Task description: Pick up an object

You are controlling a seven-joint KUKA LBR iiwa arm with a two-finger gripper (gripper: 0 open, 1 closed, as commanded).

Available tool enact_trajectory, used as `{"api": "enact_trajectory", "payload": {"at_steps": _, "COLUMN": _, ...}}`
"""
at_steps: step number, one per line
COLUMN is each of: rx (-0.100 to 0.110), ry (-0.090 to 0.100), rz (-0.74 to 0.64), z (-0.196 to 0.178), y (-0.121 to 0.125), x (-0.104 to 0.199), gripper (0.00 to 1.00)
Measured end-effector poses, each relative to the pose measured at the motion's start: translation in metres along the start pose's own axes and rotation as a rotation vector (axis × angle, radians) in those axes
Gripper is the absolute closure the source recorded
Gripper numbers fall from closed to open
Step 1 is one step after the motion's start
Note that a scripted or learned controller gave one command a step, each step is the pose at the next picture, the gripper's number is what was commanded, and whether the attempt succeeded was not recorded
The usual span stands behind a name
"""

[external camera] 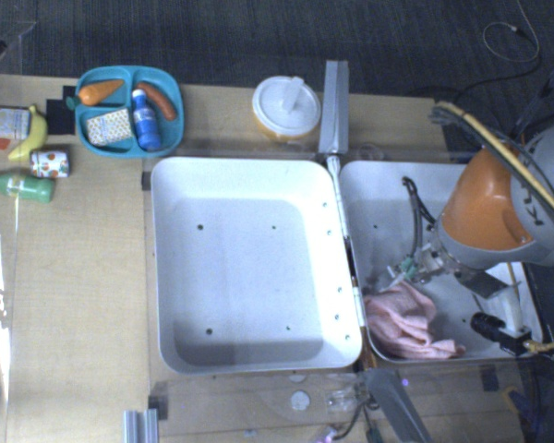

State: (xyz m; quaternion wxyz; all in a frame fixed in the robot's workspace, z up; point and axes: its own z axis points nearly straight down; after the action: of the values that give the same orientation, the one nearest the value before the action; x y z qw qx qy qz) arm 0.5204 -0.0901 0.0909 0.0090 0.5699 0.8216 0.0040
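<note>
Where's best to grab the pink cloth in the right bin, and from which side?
Pinch a raised fold mid-heap on the pink cloth, from straight above. It lies crumpled in the right bin's lower-left corner, so walls block side approaches.

The wooden bench (pixel 74 275) bears a left bin (pixel 240 266), right bin (pixel 379 201), blue tray (pixel 170 135) and lidded tub (pixel 286 107).

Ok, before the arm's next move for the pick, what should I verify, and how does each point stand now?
1. Something to pick: crumpled pink cloth in the right white bin, ok.
2. Gripper over that bin: ok.
3. Gripper centred on the cloth: not ok, it is by its upper edge.
4. Cloth away from bin walls: not ok, it sits in a corner.
5. Cloth lifted: not ok, it rests on the bin floor.
</note>
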Motion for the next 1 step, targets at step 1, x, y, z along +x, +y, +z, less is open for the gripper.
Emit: {"api": "enact_trajectory", "payload": {"at_steps": 1, "rx": 0.014, "ry": 0.006, "rz": 0.295, "z": -0.1192, "y": -0.0296, "x": -0.0032, "gripper": 0.0}}
